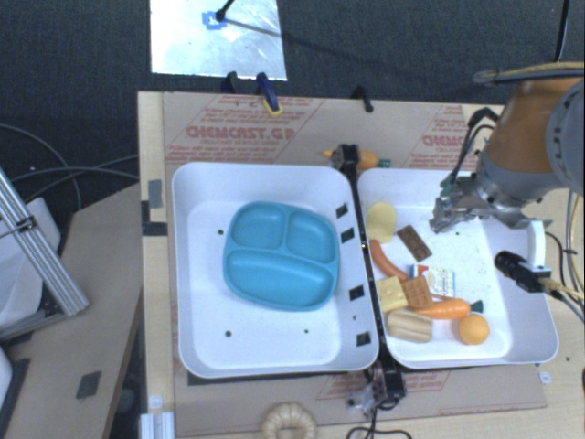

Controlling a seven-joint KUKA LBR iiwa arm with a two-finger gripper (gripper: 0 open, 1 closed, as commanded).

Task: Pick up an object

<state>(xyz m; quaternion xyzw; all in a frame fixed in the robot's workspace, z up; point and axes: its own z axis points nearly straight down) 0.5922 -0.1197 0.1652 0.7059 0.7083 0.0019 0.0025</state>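
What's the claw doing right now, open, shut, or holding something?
Claw: over the right bin, above the food pieces; nothing visibly between its tips. Open or shut cannot be told from this angle.
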